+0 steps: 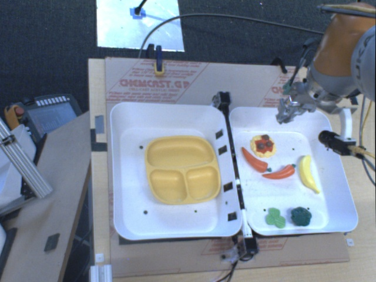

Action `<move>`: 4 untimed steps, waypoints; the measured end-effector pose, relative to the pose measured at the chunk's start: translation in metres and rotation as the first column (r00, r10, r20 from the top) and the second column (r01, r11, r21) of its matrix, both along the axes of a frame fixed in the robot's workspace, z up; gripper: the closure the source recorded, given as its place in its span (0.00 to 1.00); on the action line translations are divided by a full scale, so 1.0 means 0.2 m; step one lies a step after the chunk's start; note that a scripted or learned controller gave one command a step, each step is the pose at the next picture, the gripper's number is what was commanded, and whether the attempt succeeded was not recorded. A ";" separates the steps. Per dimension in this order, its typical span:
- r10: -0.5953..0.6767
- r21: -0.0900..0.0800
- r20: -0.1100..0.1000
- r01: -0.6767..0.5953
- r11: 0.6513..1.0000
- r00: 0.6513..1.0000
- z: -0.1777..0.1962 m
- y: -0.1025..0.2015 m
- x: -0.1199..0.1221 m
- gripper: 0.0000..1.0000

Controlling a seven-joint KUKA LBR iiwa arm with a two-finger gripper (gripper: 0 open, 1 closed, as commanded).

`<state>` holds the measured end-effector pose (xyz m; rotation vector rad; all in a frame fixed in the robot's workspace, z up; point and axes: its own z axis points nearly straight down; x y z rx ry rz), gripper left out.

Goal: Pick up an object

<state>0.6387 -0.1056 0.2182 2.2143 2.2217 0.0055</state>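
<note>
The right bin (338, 216) holds several toy foods. A small round pizza (263, 145) lies near its middle, with two red chili peppers (254, 159) (279, 172) just below it. A yellow banana (308, 174) rests to the right of them. Near the front lie a light green piece (275, 218) and a dark green broccoli (301, 215). My gripper (285, 114) hangs above the bin's back edge, up and right of the pizza, with nothing seen between its fingers.
The left bin (126, 157) holds a yellow divided tray (180, 169) with three compartments. A black divider strip (230, 157) runs between the two bins. A control pendant (50, 113) and a metal rail (23, 163) lie off the bench to the left.
</note>
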 end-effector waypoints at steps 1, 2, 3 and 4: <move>0.006 0.003 -0.004 -0.006 1.000 1.000 0.06 0.27 -0.06 1.00; 0.006 0.003 -0.004 -0.006 1.000 1.000 0.07 0.51 -0.06 1.00; 0.006 0.003 -0.005 -0.006 1.000 1.000 0.10 0.76 -0.15 1.00; 0.007 0.004 -0.005 -0.007 1.000 1.000 0.12 1.03 -0.23 1.00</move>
